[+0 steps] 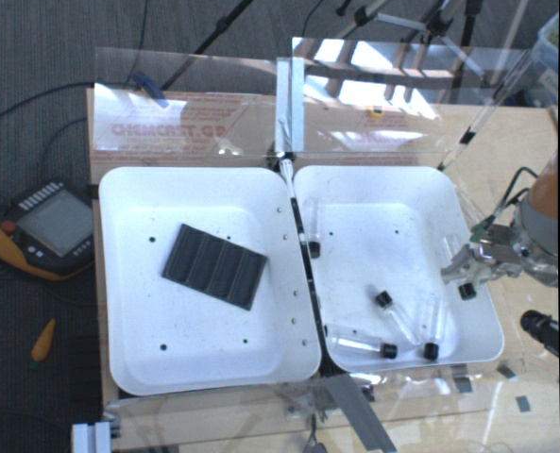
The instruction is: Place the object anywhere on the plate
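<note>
A dark grey ridged plate (213, 266) lies flat and slightly skewed in the left bin (128, 347). Several clear tubes with black caps lie in the right bin (383, 206): one by the left wall (313, 234), one in the middle (393, 311), two near the front wall (360, 345) (432, 333). My gripper (466, 264) hangs over the right bin's right rim, far from the plate. A black cap (466, 291) sits just under it; whether that tube is held is unclear.
A raised divider (303, 272) separates the two bins. Clear acrylic panels (204, 121) stand behind the bins. A teach pendant (43, 229) and an orange tool (42, 340) lie on the floor to the left.
</note>
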`<action>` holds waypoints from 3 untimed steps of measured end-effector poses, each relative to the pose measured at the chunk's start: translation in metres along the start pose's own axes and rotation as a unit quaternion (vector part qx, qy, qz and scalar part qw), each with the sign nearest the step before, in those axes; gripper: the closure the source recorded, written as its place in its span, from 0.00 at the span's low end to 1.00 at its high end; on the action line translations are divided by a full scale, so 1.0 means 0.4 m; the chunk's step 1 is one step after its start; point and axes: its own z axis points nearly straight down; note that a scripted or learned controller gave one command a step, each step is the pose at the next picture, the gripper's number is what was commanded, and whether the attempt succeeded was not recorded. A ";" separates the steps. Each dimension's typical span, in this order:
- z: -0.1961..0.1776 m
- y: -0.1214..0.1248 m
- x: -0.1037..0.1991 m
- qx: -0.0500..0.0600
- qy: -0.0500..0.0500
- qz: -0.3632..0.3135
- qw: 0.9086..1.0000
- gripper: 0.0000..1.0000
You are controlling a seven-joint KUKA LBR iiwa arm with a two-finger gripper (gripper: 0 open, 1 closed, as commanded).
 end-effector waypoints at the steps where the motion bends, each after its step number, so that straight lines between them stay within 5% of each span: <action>1: -0.275 -0.018 0.271 -0.001 0.001 0.090 0.996 1.00; 2: -0.573 0.093 0.396 -0.001 0.000 0.045 0.999 1.00; 3: -0.571 0.355 0.532 0.000 0.000 -0.021 1.000 1.00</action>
